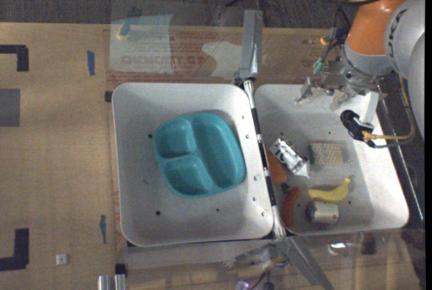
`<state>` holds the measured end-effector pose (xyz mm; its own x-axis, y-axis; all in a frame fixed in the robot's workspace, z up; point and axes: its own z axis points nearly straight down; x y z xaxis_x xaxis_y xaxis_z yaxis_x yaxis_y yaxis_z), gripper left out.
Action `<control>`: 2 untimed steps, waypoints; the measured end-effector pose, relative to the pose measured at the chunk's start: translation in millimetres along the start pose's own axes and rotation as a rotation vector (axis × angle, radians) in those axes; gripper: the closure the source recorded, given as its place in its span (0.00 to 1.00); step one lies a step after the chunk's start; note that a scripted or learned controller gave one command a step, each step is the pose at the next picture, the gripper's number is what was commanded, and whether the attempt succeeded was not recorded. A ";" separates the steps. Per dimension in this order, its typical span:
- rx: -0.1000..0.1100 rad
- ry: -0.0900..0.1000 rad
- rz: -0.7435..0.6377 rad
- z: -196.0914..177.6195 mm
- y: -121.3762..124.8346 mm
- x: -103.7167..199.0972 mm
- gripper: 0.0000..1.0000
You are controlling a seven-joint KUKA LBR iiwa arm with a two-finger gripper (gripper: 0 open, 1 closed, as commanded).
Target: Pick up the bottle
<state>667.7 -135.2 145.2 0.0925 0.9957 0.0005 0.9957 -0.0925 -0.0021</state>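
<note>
A small white bottle with a dark label (288, 155) lies on its side in the right bin (385, 181), near that bin's left wall. My gripper (320, 96) hangs over the far part of the right bin, up and to the right of the bottle and well apart from it. Its two fingers are spread, and I see nothing between them, so it is open.
In the right bin lie a speckled sponge (327, 154), a banana (331, 192), a metal can (322, 212) and orange-red pieces (289, 204) along the left wall. A teal divided plate (199, 154) sits in the left bin (135, 113). A black cable end (352, 121) dangles near the wrist.
</note>
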 end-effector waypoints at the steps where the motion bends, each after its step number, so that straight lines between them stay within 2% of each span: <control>1: 0.018 -0.008 0.613 59.4 -7.1 25.7 0.00; 2: -0.003 0.001 0.658 -40.4 -32.6 81.2 0.00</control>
